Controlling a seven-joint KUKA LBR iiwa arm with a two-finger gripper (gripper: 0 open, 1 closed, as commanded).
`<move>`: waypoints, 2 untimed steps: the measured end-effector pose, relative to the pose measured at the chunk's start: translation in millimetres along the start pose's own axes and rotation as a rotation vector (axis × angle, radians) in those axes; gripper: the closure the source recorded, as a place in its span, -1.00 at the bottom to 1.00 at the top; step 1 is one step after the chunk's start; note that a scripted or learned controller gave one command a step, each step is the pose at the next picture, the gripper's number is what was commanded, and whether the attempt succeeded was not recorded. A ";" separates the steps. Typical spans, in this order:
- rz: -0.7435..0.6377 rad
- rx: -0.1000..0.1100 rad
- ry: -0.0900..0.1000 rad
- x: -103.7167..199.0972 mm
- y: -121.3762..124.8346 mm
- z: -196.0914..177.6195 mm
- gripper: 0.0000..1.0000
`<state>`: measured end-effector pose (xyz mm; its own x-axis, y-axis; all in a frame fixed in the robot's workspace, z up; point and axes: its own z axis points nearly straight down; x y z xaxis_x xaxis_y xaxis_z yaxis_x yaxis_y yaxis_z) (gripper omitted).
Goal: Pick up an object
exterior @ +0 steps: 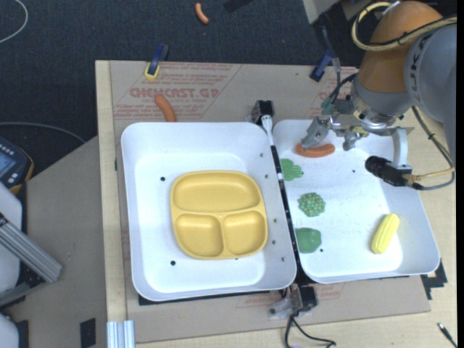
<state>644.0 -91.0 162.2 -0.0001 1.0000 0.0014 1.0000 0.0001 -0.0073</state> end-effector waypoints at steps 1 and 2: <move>0.001 -0.002 0.000 -4.8 -1.2 43.9 -1.00; 0.001 -0.006 0.000 -4.4 -0.3 77.4 -1.00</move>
<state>643.2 -95.3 84.8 0.0005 1.0000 0.0010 1.0000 -0.0005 -0.0015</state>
